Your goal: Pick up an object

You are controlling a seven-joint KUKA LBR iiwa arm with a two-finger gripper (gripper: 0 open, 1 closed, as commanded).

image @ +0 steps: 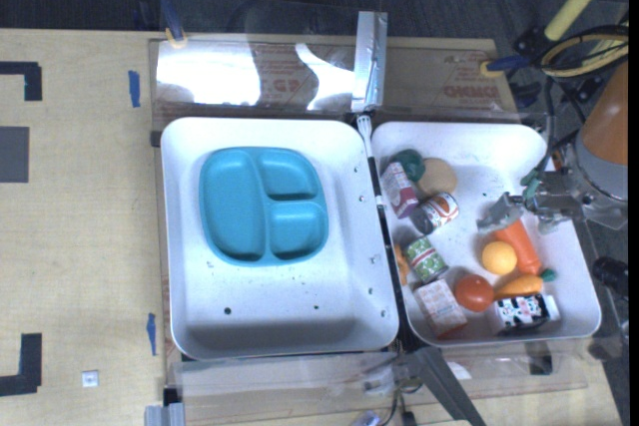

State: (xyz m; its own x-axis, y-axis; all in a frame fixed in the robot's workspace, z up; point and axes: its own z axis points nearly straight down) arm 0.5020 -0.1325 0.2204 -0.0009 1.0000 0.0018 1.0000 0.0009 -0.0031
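Over on the left, shallow white left bin (190, 244) cradling a blue plastic divided tray (264, 205), plenty of bare floor around it. Across the divider, shallow white right bin (469, 140) crammed: small cans, tan round potato-like piece (436, 176), yellow ball-shaped fruit (499, 257), orange carrot (521, 245), red tomato (474, 291), all crowding the lower half. At far right, metal two-finger gripper (514, 206) poised just above the carrot, grip state impossible to tell; best bet: straight descent onto carrot or yellow fruit, minding the near right wall, lifting out via the open upper corner.
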